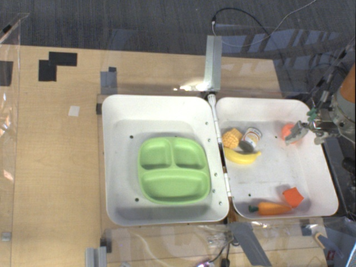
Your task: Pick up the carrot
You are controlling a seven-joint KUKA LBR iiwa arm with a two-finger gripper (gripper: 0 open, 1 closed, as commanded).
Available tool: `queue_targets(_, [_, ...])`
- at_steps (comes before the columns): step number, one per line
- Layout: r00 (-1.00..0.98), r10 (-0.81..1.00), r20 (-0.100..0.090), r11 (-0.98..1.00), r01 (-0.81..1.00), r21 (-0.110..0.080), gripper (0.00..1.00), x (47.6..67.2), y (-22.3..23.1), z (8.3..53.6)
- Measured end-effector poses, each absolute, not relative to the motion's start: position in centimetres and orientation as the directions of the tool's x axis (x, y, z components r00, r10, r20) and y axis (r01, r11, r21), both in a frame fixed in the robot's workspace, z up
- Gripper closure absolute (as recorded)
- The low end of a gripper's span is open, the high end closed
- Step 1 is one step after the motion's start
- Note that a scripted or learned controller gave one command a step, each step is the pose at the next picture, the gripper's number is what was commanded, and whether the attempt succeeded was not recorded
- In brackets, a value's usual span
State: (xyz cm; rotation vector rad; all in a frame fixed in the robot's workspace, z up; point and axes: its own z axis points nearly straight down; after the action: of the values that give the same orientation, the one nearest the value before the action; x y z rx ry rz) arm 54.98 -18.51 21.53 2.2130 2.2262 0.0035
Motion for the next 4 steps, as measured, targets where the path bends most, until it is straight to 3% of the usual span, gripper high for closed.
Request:
queue_targets(1, [-0.248, 0.969, -0.004, 0.248, 0.969, 0.008, 0.0, 64.1, -18.9, 23.3])
queue_targets(2, [-0.322, 0.947, -0.004, 0.322, 0.947, 0.007, 0.0, 60.6, -20.5, 20.1])
queue_targets(3, [-0.611, 0.792, -0.008, 0.611, 0.792, 0.007, 0.0, 62.9, -20.5, 24.9])
queue_targets(4, [-0.685, 0.728, -0.009, 0.685, 0.728, 0.007, 0.0, 66.3, -14.4, 29.5])
